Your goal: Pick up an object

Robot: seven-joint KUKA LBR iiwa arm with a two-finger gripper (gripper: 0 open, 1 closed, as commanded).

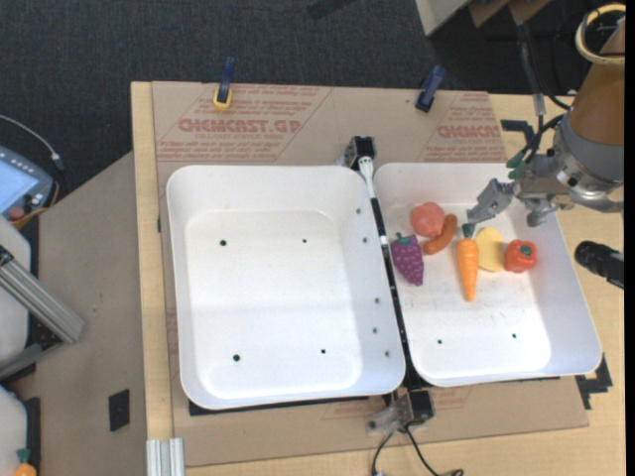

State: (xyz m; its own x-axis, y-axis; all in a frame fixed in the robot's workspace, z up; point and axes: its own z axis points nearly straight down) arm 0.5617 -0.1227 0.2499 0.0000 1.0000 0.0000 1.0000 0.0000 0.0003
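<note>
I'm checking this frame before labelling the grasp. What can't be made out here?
- Gripper, camera view: its tip is small and blurred over the right bin.
- Yellow toy: partly covered by the carrot and tomato.
- Arm: cut off by the right edge.

I see two white bins (268, 191), and in the right one a purple grape bunch (408, 260), orange carrot (467, 265), pink ball (428, 218), yellow piece (489, 248) and red tomato (520, 255).
</note>
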